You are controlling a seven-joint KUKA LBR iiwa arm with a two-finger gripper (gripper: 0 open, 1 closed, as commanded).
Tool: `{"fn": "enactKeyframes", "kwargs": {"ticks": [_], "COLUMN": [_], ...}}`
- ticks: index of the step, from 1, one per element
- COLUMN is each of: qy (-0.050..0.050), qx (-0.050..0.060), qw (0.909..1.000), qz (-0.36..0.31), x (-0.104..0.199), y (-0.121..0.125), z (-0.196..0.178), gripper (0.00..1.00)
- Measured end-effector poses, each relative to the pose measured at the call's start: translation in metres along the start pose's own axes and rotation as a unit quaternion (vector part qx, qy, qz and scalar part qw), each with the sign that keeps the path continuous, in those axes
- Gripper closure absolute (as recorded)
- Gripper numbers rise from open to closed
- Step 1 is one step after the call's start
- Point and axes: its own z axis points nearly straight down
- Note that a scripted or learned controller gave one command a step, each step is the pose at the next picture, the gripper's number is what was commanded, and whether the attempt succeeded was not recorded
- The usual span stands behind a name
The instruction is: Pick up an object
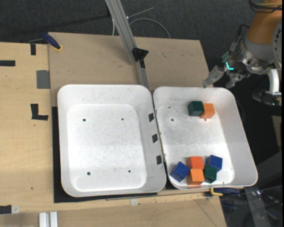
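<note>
The right bin (227, 126) holds small blocks. A dark green block (195, 108) touches an orange block (208, 110) near its far side. At its near edge sits a cluster: a blue block (180, 170), two orange blocks (196, 162) (196, 175), a green block (210, 173) and another blue block (215, 162). My gripper (221, 77) hovers beyond the bin's far right corner, above the bench, its fingers spread apart with nothing between them.
The left bin (104, 141) lies beside the right one. A grey metal pole (125, 27) slants across the bench behind the bins. Black tape marks (35, 111) dot the wooden bench at the left.
</note>
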Motion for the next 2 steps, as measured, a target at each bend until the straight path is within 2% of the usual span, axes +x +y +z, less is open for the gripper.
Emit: {"fn": "enactKeyframes", "kwargs": {"ticks": [1,2], "qy": [-0.002,-0.001], "qx": [-0.002,0.0], "qw": [1.0,1.0], "qz": [-0.001,-0.001], "x": [0.0,0.003], "y": [0.001,-0.005], "z": [-0.004,0.041], "gripper": [0.0,0.0]}}
